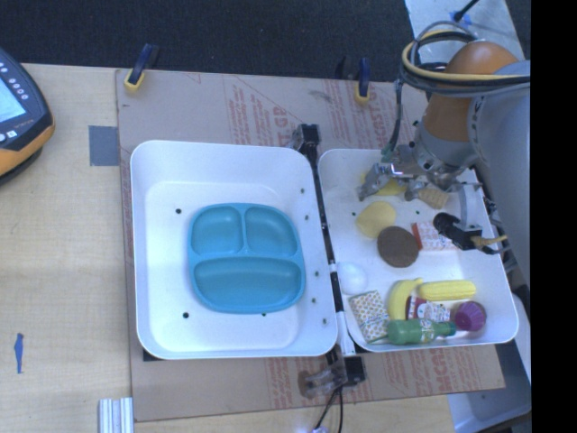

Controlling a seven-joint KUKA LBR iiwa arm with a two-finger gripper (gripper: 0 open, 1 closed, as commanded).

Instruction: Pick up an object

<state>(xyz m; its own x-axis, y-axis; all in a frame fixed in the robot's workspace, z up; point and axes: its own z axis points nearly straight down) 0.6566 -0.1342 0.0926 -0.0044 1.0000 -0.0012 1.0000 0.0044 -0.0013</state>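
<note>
Red print is seen in repeated lines on the brown cardboard sheet laid under the two bins, along its far edge and again near its front edge by the right bin, but the letters are too small and blurred to be read. Printed wrappers are borne by two packets at the front edge of the right bin: a speckled one near the front left corner and a red and white one beside the banana; no word on either can be made out. A lit screen is carried by the yellow and black handheld unit at the bench's left edge; nothing on it is legible.
</note>
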